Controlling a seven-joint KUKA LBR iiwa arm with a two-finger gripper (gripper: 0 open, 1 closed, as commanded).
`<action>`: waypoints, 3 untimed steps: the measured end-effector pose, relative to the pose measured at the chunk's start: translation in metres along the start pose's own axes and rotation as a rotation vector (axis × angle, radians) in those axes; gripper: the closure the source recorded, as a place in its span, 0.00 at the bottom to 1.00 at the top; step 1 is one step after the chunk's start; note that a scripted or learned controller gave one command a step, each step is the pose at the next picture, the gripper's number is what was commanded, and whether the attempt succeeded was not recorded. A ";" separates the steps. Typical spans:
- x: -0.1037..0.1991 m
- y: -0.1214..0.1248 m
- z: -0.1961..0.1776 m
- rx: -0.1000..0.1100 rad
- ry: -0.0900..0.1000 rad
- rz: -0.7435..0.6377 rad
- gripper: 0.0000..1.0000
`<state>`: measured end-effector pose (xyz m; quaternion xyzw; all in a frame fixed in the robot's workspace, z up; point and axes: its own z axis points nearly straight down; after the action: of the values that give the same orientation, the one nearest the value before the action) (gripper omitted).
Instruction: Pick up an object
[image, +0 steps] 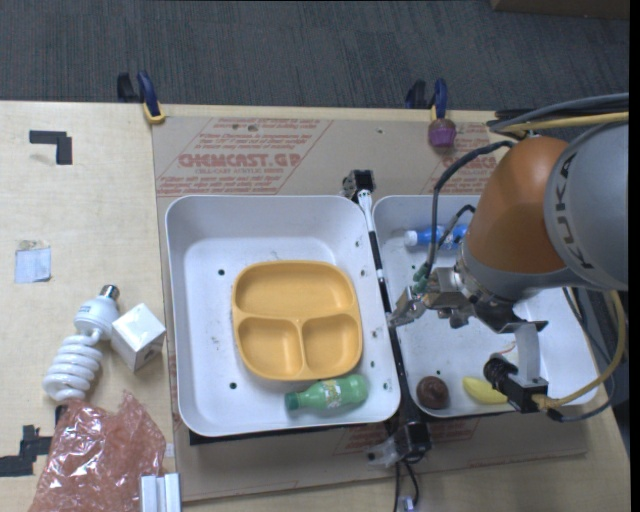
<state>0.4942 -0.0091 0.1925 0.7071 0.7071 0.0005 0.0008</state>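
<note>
One yellow tray (297, 330) and one green bottle (327, 394) share the left bin (200, 300); claw (405, 307) state unclear.

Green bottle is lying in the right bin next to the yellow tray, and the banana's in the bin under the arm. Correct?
Not quite. In the camera view the green bottle lies in the left bin, just below the yellow tray. The banana is in the bin under the arm.

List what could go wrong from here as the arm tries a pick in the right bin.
1. The tool sits close to the right bin's left wall, so it could scrape the wall rather than reach an item.
2. The brown ball and banana lie near the front edge, apart from the tool; a descent here may close on nothing.
3. The arm hides much of the bin, so a grasp may be hard to verify.
</note>
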 end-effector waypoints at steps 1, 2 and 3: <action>0.000 0.000 0.000 0.000 0.000 0.000 0.00; -0.085 0.027 0.100 0.002 0.000 0.002 0.00; -0.085 0.028 0.090 0.001 0.000 0.003 1.00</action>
<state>0.5221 -0.0945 0.1021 0.7081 0.7061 0.0002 0.0008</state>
